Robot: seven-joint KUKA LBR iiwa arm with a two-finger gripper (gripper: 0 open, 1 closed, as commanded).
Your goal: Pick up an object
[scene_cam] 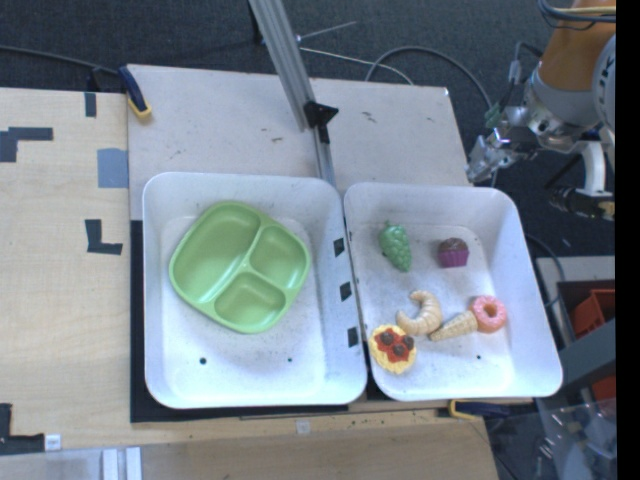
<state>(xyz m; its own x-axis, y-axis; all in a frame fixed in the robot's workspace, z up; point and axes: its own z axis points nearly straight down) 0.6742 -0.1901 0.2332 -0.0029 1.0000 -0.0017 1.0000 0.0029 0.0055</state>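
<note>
The right bin (520, 238) holds several toy foods: a green bunch of grapes (396, 247), a purple cupcake (453, 252), a croissant (423, 313), a pink donut (489, 313), an ice-cream cone (452, 327) and a small tart with red berries (393, 348). My gripper (482, 158) hangs beyond the right bin's far right corner, outside the bin and apart from all the toys. Nothing shows between its fingers.
The left bin (160, 268) holds a green divided plate (240, 265). A grey metal post (285, 53) slants up from the gap between the bins at the back. Cables lie on the dark floor behind the bench.
</note>
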